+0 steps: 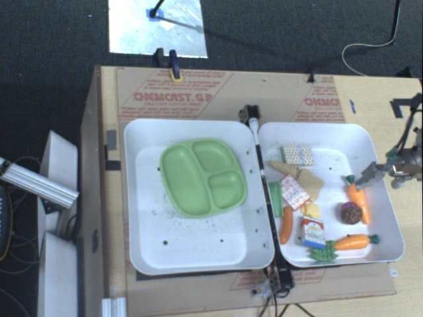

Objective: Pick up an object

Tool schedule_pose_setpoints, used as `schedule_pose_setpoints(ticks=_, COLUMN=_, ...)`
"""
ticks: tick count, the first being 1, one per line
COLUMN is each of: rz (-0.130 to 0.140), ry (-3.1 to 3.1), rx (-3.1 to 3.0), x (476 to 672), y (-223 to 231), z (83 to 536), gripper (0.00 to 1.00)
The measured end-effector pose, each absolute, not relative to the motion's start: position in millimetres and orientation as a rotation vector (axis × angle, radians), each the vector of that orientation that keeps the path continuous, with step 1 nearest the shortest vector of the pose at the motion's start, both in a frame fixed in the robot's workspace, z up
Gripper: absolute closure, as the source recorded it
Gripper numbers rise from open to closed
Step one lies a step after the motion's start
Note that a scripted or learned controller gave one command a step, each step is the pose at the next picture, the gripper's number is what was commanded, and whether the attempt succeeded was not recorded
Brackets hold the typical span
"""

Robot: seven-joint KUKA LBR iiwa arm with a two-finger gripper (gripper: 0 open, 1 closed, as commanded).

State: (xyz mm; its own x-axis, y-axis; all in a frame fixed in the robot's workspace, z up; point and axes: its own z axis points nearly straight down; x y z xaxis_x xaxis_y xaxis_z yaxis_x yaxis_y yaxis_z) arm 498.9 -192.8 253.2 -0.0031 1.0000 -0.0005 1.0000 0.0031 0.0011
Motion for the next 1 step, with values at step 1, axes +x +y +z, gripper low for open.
schedule_pose_setpoints(ticks=1, rz=0.003, ry=2.225, rx=2.218, x=487.1, y=-205.5, z=84.5, gripper=0.0)
